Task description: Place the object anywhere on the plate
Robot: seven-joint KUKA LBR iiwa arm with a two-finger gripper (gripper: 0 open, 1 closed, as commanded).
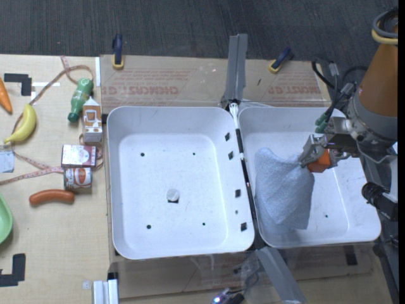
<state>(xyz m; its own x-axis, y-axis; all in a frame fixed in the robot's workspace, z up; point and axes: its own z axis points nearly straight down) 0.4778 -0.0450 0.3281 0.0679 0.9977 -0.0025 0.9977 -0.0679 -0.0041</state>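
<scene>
My gripper [314, 152] hangs over the right bin [354, 227], near its upper middle. A small orange object [322, 161] sits right against the gripper's tip, partly covered by it. A grey cloth [285, 189] lies in the right bin's left half, and its upper right corner rises to meet the gripper. A small pale round object [173, 196] rests on the floor of the left bin [126, 170]. A slice of green plate [3, 220] shows at the bench's far left edge.
Left of the bins on the wooden bench lie a banana [22, 125], a green bottle [80, 97], a small carton [92, 122], a can [78, 178], a sausage [52, 197] and a carrot [5, 97]. A grey post [236, 68] stands behind the bins' shared wall.
</scene>
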